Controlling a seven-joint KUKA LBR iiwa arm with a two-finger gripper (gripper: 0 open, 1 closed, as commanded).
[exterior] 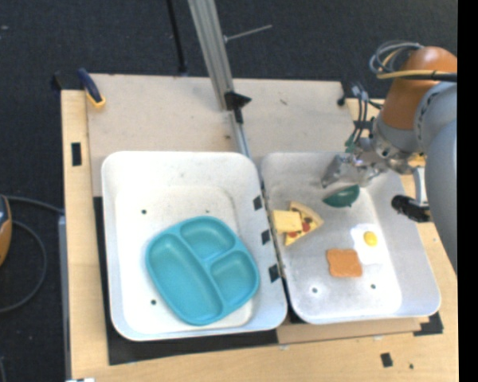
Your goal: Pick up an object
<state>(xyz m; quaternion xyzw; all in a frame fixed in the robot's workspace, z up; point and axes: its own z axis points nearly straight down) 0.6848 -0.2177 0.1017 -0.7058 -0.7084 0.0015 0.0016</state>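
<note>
My gripper (339,175) hangs over the far part of the right bin (414,293), reaching in from the right. Directly under its tip, and touching or almost touching it, is a small dark green rounded object (342,197). Whether that object is held, I cannot tell. A yellow wedge with a pizza slice (294,220) lies at the bin's left side. A toy fried egg (366,238) and an orange toast piece (344,263) lie nearer the front.
The left bin (127,173) holds a blue divided plate (202,270). A slanted metal post (211,42) rises behind the bins, with a black clamp at its base. The grey arm and its orange band (418,70) fill the right edge.
</note>
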